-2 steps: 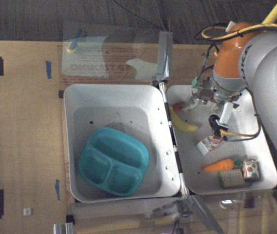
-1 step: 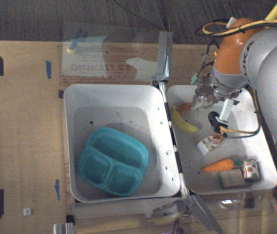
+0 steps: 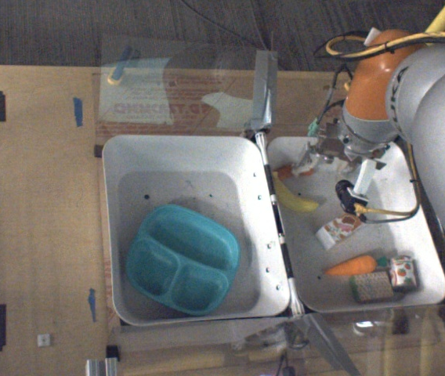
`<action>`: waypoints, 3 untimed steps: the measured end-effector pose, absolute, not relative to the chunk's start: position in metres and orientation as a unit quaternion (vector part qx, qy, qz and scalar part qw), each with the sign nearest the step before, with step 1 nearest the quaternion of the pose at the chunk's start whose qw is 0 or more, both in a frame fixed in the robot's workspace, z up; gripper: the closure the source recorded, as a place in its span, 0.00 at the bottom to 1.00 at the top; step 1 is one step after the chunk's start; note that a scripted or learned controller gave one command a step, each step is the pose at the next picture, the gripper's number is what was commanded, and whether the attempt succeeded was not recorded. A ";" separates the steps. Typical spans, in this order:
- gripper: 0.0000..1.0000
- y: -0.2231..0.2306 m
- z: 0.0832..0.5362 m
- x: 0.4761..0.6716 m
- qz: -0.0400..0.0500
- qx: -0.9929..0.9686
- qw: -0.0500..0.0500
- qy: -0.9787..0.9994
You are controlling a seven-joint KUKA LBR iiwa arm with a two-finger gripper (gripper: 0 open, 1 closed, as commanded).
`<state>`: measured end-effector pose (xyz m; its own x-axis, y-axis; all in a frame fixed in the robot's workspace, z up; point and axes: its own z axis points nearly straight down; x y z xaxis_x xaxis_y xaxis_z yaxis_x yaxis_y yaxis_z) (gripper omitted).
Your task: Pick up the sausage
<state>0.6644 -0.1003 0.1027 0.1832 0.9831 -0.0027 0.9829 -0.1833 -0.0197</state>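
Note:
The sausage, small and reddish-brown, lies in the back left corner of the right bin, close to the bin's left wall. My gripper is low over that corner, directly beside the sausage's right end and partly covering it. The wrist with its orange band rises behind it. From this angle I cannot see whether the gripper touches the sausage.
A yellow banana lies just in front of the sausage. Further forward are a small carton, a carrot, a grey block and a printed can. The left bin holds a teal divided plate.

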 end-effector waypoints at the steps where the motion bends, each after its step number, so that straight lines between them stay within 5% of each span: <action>1: 0.00 -0.100 0.093 0.668 0.003 -0.743 0.004 -0.670; 2: 1.00 -0.099 0.104 0.668 0.003 -0.743 0.006 -0.669; 3: 1.00 -0.048 0.186 0.668 -0.002 -0.659 -0.003 -0.752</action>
